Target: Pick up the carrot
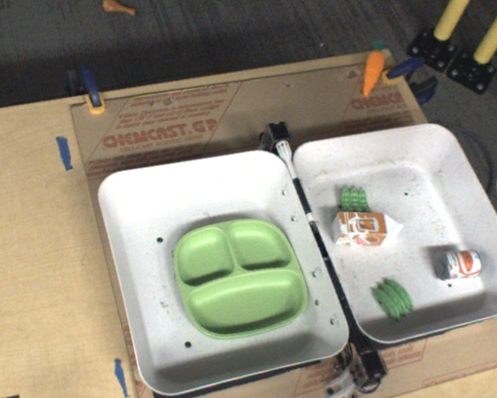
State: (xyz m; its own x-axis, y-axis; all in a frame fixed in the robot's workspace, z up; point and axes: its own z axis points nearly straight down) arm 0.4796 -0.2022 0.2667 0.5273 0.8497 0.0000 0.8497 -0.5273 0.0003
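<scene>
Even overhead light, soft shadows; white bins [145, 259] slightly blown out, dark floor [243, 4] underexposed, overall mild softness.

Mirrored, unreadable red print on cardboard [160, 128]

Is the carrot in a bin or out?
Out. The carrot lies on the cardboard behind the right bin, outside its rim.
</scene>
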